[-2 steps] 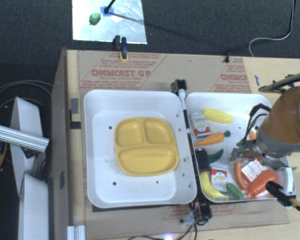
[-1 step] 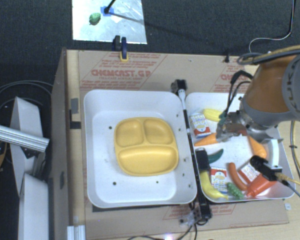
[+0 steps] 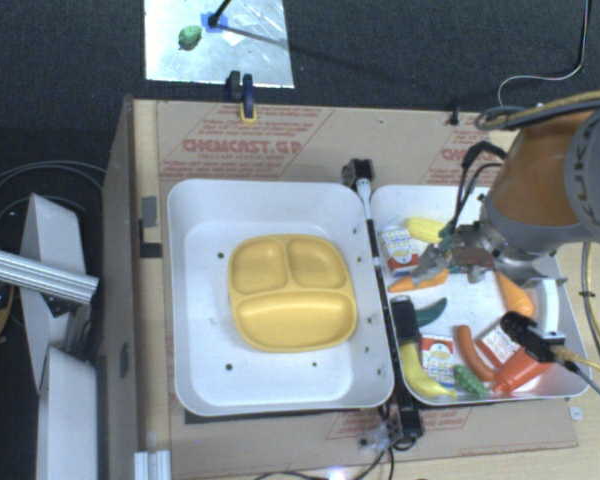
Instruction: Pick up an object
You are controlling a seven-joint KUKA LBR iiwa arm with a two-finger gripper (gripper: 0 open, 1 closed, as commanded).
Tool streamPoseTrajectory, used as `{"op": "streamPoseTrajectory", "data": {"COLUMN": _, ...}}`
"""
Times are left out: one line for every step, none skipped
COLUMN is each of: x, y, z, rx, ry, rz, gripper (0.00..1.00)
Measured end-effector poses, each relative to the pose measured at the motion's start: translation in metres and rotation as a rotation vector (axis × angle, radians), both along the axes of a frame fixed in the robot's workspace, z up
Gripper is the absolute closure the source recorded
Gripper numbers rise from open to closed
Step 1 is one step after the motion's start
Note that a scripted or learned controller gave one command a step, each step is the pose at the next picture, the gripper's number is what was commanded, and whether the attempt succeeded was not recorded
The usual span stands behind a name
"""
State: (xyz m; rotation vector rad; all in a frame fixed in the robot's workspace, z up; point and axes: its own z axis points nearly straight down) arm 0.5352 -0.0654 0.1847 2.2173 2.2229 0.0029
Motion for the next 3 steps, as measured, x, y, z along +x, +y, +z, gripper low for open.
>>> {"op": "streamPoseTrajectory", "data": {"x": -0.012, "y": -0.042, "z": -0.001, "rx": -0.001, "ry": 0.002, "rz": -0.002, "gripper": 0.0}}
{"op": "streamPoseTrajectory", "data": {"x": -0.015, "y": -0.069, "z": -0.059, "rx": 0.0, "ry": 0.004, "rz": -0.002, "gripper": 0.0}}
{"op": "streamPoseTrajectory", "data": {"x": 0.005, "y": -0.109, "z": 0.018, "rx": -0.002, "ry": -0.002, "rz": -0.002, "gripper": 0.0}}
